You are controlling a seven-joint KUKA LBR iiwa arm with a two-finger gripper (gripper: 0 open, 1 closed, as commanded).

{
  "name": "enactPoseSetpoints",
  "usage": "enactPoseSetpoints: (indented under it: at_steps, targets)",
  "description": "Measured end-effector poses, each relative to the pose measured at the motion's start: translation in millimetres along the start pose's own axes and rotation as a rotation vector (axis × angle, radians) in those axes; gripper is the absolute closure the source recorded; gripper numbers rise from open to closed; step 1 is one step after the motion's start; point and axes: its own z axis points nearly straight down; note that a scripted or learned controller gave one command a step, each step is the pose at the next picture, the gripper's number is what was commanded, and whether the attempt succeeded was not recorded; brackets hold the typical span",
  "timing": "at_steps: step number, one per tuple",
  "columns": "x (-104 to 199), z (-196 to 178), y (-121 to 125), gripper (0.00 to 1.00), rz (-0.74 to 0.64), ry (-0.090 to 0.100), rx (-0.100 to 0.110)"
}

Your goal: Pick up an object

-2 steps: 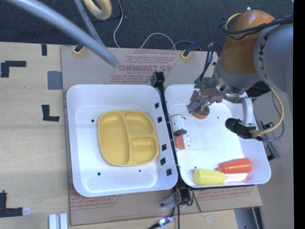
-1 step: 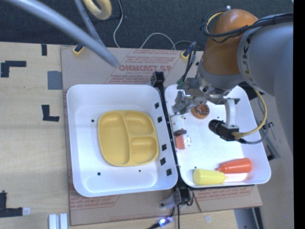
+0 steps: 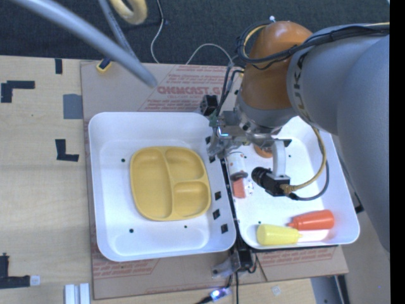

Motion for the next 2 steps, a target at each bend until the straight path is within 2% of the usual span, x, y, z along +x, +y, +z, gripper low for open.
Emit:
enactPoseSetpoints:
  at_steps: [1, 2]
  targets:
    - [51.8, -6.7, -16.7, 1.0, 0.0, 0.0, -0.001]
    - [49.3, -6.3, -16.2, 0.0, 0.003, -0.001, -0.001]
